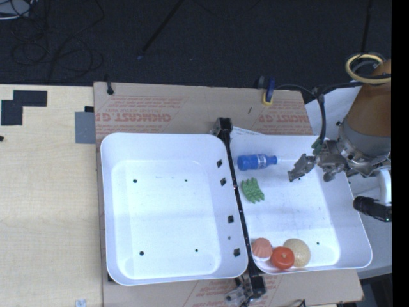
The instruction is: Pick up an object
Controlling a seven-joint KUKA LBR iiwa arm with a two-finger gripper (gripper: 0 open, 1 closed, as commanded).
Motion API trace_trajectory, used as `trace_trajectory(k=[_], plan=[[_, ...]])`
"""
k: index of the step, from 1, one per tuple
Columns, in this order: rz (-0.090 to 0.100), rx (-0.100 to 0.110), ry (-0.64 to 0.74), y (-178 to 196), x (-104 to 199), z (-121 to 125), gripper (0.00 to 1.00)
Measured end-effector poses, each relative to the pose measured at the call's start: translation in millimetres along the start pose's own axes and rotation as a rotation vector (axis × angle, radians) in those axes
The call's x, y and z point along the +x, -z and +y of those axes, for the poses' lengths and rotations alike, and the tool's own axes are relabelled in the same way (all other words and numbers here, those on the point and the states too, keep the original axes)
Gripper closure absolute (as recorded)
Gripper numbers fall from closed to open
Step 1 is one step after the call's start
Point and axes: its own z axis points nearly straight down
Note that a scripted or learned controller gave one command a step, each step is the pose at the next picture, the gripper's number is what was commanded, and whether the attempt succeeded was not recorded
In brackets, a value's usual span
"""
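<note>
The right bin [348,248] holds several small things. A blue bottle [255,162] lies on its side near the bin's far left corner. Just below it sits a green knobbly piece [252,190]. At the near edge, a pink-and-white round item [261,248], a red ball [282,258] and a beige ball [298,251] are clustered together. My gripper [314,173] hangs over the bin's far right part, to the right of the bottle. It is open, and nothing is between its fingers.
The left bin [108,171] lies beside the right one, with a black divider rail [233,190] between them. Cardboard lies under both bins. A black handle-like part [372,207] sticks out past the right bin's right wall.
</note>
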Motion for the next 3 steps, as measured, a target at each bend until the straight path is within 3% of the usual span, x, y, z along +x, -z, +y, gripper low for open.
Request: trace_trajectory(k=[1, 2, 3], plan=[[0.001, 0.005, -0.006, -6, -60, -62, 0.00], [0.004, 0.009, -0.001, -101, -55, -93, 0.00], [0.002, 0.003, -0.007, -86, -58, -91, 1.00]])
